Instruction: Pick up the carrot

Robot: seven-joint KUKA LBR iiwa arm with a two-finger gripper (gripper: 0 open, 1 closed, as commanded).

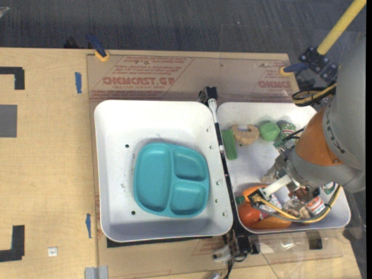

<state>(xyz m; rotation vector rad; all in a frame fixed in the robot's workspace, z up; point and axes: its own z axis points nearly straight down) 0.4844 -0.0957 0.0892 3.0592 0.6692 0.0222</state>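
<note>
My gripper [273, 197] hangs low in the near corner of the right bin [256, 156], and I cannot tell whether it is clenched or released, because wires and my own wrist crowd over it. The carrot [254, 212], an orange lump, lies right beside and partly under my gripper, on its left and toward the bin's near rim, pressed close to the wall that divides the two bins; I see nothing that shows it gripped. There is little room here, with walls on two sides of the carrot. Farther up from my gripper the bin floor opens into bare white, and beyond that, by the far wall, sit a tan ring-shaped piece [246, 133], a green chunk [269, 130] and a darker green stick [229, 146] against the divider. Well off to my gripper's left, the left bin [116, 127] holds a teal divided tray [171, 179] with free floor around it.
</note>
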